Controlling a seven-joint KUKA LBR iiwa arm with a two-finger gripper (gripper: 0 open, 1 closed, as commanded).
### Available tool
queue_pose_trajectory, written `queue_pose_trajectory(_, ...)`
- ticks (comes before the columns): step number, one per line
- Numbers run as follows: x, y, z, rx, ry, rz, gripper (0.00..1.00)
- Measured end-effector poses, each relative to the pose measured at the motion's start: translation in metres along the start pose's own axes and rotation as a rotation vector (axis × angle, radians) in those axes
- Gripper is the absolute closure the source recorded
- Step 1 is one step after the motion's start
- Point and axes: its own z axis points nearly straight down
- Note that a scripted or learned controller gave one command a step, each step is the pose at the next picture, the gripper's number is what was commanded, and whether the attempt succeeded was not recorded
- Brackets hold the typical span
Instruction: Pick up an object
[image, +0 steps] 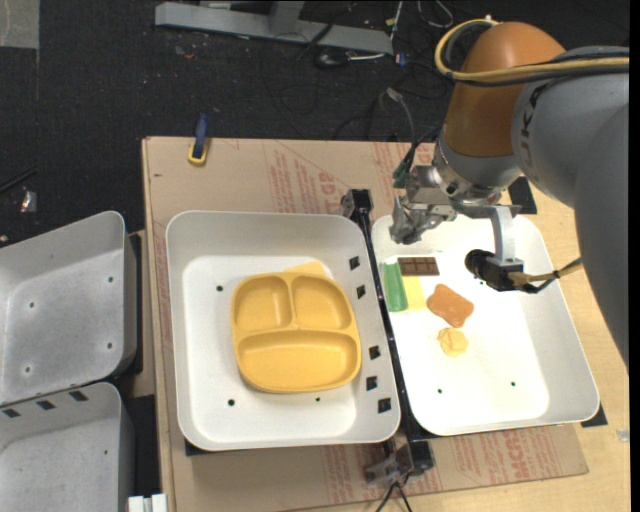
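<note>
The pincer (412, 232), grip unclear, hangs near the flat brown chocolate-like bar (418, 266); it looks light and stiff, so pinch its long edges.

You've a blue-handled clamp (200, 139) at the board's (270, 170) back-left corner — and spare white bins (60, 290) stacked off to its left.

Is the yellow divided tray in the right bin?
No, the yellow divided tray lies in the left bin.

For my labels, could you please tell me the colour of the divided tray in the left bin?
Yellow: the divided plastic tray, clearest in the camera view.
</note>
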Motion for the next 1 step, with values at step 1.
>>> queue_pose_trajectory(1,0.0622,0.0004,0.0021,-0.001,-0.001,0.000,1.00)
